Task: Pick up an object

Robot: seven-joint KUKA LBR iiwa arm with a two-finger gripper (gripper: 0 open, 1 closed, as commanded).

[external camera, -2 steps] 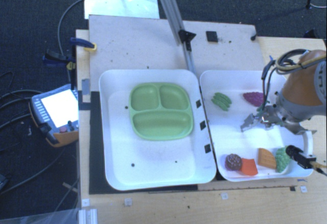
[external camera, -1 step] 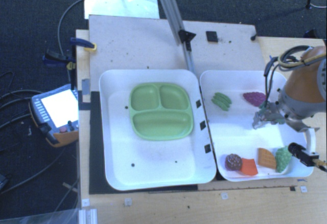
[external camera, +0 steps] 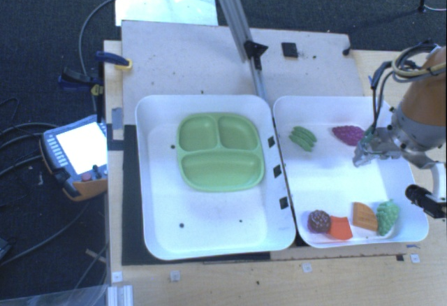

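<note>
Your gripper (external camera: 368,153) low over the right bin (external camera: 328,224), just beside the purple grapes (external camera: 348,134), finger spread you cannot tell, no object seen in them, green pod (external camera: 302,137) left of the grapes, green plate (external camera: 220,151) in the left bin (external camera: 164,224).

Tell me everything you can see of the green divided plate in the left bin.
The green divided plate is pale green, looks like matte plastic, rounded-square, with two small compartments at the far side and one wide one nearer the camera. It lies flat, right way up, in the far half of the left bin, apart from its walls. Nothing lies in it or touches it.
</note>
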